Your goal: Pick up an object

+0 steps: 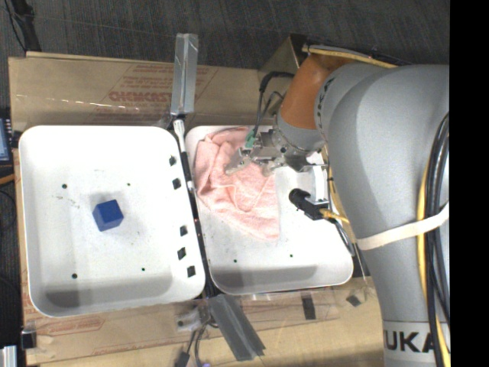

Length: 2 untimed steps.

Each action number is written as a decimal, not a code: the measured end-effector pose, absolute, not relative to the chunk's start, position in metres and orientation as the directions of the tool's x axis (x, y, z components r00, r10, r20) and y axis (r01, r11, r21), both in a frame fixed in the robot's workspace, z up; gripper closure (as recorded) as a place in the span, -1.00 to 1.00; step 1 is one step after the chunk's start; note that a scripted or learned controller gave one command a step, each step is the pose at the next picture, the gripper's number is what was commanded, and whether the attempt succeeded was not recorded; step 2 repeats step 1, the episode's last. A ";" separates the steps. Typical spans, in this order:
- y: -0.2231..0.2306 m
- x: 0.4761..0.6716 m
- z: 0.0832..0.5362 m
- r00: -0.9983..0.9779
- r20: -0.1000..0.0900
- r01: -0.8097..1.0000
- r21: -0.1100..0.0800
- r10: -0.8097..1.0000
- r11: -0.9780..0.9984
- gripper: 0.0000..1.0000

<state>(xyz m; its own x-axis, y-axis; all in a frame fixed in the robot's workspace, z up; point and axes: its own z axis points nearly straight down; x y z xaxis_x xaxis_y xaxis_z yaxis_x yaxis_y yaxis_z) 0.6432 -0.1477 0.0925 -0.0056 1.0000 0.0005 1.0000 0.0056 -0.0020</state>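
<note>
Left bin (pixel 46 205): white, shallow; carries one blue cube (pixel 108 214) left of its centre, well apart from every wall.
Blue cube: small, rigid, sitting flat; nothing near it; far from the hand.
Divider: the two bins meet along a seam with dark clips; a grey metal bar (pixel 184 75) stands up behind it.
Right bin (pixel 306 262): white, shallow; carries a pink cloth (pixel 233 186) across its upper left part; front half is bare floor.
Pink cloth: crumpled and folded on itself, spread from the top wall down toward mid-bin; its left edge lies close beside the divider wall. Judged to be the target, since the hand is over it.
Hand (pixel 256 155): low over the cloth's upper right part, apparently at or touching the fabric; whether the fingers are apart or together, cannot tell, because the wrist hardware hides them.
Arm (pixel 382 144): grey, orange band above the wrist, reaching in from the right over the bin's right wall.
Stage (judgement): at the grasp point, no lift evident.
Risk 1: fingers pinch only a thin top fold; the cloth would slip out on lift.
Risk 2: cloth is limp, so a trailing end may drag on the bin wall and pull free.
Risk 3: grasp sits near the top wall; fingers may strike it.
</note>
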 end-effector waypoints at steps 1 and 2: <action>-0.130 0.657 0.127 -0.051 0.000 0.999 -0.002 0.999 0.051 -1.00; -0.130 0.657 0.127 -0.051 0.000 0.999 -0.002 0.999 0.051 -1.00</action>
